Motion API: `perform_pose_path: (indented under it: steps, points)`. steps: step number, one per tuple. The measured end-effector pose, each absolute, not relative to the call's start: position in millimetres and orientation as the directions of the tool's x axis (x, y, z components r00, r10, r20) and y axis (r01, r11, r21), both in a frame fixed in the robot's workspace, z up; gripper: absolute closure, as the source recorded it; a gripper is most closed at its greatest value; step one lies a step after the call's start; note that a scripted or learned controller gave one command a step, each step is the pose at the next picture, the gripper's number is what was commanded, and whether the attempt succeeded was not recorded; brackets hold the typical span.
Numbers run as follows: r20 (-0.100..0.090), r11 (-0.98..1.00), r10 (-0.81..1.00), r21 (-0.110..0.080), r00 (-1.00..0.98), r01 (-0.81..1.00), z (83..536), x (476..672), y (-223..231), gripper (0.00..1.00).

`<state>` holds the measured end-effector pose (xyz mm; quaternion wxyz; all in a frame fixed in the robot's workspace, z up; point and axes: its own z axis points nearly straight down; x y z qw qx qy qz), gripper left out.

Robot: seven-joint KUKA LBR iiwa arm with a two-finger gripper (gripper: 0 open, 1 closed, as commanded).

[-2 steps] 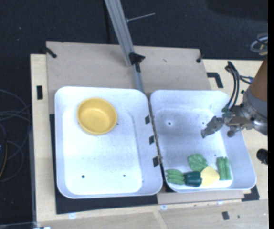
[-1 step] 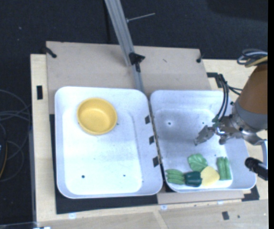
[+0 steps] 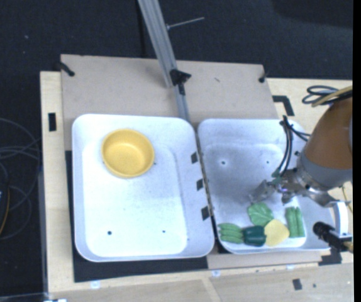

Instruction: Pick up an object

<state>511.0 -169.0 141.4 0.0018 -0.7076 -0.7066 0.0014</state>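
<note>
Two white bins sit side by side on the bench. The left bin (image 3: 136, 231) holds a yellow bowl (image 3: 128, 153) near its far left corner. The right bin (image 3: 237, 143) holds a cluster of small items along its near edge: a green piece (image 3: 231, 232), a dark green block (image 3: 254, 235), a yellow piece (image 3: 276, 233), a leafy green piece (image 3: 260, 213) and a green stick (image 3: 294, 221). The gripper (image 3: 273, 190) hangs just above this cluster; whether it is open or closed cannot be told.

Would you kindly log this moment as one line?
gripper: over right bin, above toy pile | yellow bowl: left bin | grasp: unconfirmed
</note>
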Motion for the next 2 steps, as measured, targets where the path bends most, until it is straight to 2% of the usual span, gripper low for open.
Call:
perform_pose_path:
  steps: [1, 2]
  points:
    - [0.0, -0.002, 1.0, 0.002, 0.002, 1.0, 154, 512.7, -169, 1.0]
    - [-0.001, 0.0, 1.0, 0.006, 0.0, 1.0, 215, 508.3, -170, 1.0]
